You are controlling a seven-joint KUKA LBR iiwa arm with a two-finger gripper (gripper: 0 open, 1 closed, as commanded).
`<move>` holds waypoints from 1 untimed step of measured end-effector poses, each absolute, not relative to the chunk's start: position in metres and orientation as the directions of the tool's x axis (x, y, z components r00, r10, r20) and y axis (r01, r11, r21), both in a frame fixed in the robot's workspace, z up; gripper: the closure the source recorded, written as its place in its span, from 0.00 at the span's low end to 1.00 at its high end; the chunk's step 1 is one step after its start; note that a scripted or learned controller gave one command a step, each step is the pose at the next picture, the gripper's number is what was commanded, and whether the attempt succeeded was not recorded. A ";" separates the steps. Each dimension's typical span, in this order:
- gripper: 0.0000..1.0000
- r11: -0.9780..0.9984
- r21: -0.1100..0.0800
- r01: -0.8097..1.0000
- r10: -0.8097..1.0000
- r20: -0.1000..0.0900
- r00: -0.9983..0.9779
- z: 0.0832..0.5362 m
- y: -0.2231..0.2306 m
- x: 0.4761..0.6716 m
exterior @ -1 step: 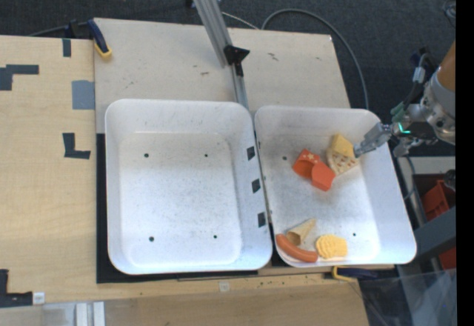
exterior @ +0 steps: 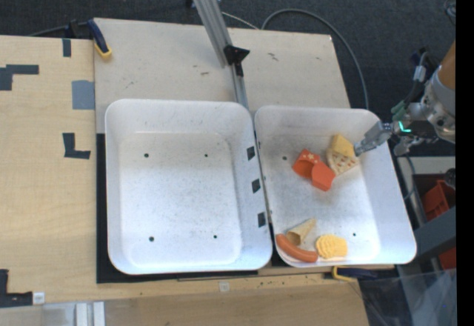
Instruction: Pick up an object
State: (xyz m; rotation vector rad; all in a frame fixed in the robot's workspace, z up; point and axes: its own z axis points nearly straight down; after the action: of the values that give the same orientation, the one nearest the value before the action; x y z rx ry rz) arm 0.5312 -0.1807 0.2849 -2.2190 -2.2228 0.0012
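We've got the tool (exterior: 374, 138) sitting at the right bin's (exterior: 385, 239) far right rim, tip just beside the yellow wedge (exterior: 341, 152), nothing visibly between the fingers; can't tell from this angle whether they're spread or pressed together. Wedge is touching the orange pieces (exterior: 314, 170), so we judge a descent here could shove the cluster instead of seating on one item, or catch two at once. Being this close to the bin wall is our other worry: a finger could clip the rim and skew the grasp. Spare candidates lie near the front edge: a tan cone (exterior: 302, 229), a red sausage (exterior: 295, 249), a yellow ridged piece (exterior: 332, 247), all crowded together. Left bin (exterior: 178, 184) holds nothing to grab.
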 end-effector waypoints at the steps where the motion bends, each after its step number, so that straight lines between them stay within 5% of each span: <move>1: 0.00 0.001 -0.005 1.000 1.000 0.000 -0.001 0.241 -0.183 0.530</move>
State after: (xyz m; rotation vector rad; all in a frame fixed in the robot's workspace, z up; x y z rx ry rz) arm 0.5300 -0.1826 0.2414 -2.2179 -2.2195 0.0058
